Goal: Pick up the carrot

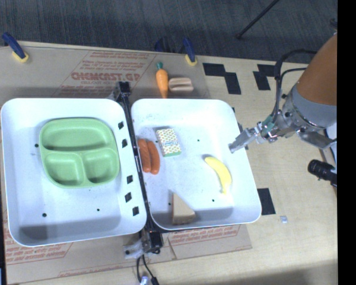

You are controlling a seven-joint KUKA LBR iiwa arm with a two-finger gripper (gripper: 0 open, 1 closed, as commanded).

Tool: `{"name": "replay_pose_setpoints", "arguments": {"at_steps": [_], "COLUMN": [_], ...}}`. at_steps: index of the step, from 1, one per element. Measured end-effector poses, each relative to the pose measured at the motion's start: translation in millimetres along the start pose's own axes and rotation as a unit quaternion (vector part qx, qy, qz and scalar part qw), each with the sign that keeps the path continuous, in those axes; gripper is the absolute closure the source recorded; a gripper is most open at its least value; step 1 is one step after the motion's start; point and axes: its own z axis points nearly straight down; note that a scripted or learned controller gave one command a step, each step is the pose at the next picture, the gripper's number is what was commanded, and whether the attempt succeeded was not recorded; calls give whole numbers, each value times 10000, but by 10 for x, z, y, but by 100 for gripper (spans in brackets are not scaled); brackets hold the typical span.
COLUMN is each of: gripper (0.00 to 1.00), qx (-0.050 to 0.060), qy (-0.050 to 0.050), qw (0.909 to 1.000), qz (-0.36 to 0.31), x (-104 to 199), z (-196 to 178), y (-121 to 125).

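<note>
The carrot (161, 81) lies outside both bins, on the brown board (101, 70) past the far rim of the right bin (244, 186), at about twelve o'clock from that bin's middle. Its green top points away from the bins. Just beside it, at its three o'clock, sits a small bun-like sandwich (180, 85).

The gripper (238, 142) hangs at the right bin's three o'clock rim, well apart from the carrot, with nothing in it. How wide it stands I cannot tell from here. The arm (311, 100) comes in from three o'clock.

Inside the right bin: two sausages (149, 155) at nine o'clock against the dividing wall, a patterned pack (168, 142) just beside them, a banana (219, 171) toward four o'clock, and a brown wedge (181, 209) at six o'clock near the rim.

The left bin (24, 218) holds a green tray (79, 151) with three compartments.
</note>
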Motion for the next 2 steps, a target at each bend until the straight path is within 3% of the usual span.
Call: {"name": "replay_pose_setpoints", "arguments": {"at_steps": [1,2], "gripper": [0,0], "qx": [19,1], "qy": [18,2], "qw": [9957,9961], "qz": [928,881], "x": [46,5], "z": [1295,2], "y": [-159,-23]}}
